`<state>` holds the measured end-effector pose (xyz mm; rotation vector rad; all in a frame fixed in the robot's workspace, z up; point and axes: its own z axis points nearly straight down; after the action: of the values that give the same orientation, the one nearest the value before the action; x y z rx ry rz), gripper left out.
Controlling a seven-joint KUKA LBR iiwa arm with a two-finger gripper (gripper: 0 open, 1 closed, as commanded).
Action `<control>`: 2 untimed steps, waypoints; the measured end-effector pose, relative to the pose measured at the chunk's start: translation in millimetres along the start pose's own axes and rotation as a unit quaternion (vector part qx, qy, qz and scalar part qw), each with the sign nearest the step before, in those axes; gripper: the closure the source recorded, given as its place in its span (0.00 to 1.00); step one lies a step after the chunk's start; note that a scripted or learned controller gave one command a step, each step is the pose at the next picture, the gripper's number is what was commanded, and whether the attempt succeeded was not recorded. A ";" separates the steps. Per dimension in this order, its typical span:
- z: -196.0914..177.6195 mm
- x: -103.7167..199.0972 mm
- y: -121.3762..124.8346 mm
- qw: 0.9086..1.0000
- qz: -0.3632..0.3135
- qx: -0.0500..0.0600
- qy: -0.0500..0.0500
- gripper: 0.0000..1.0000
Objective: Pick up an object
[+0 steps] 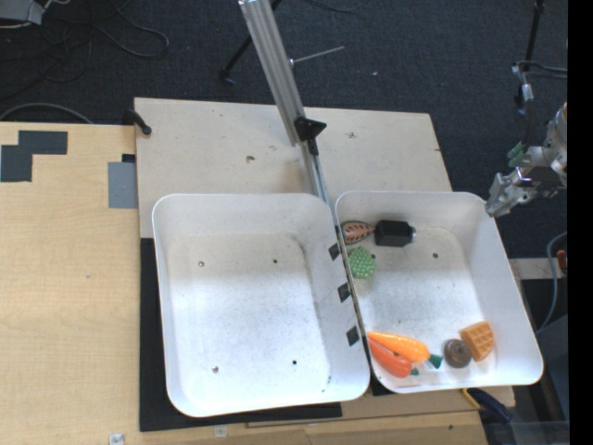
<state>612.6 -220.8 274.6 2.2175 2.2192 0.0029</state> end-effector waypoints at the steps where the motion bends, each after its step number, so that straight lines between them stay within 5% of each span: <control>1: 12.4 59.9 -9.7 1.000 -0.002 0.004 0.003 1.00; 2: 21.2 106.9 -31.6 1.000 -0.002 0.005 0.002 1.00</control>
<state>581.0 -113.9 253.1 2.2210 2.2300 -0.0025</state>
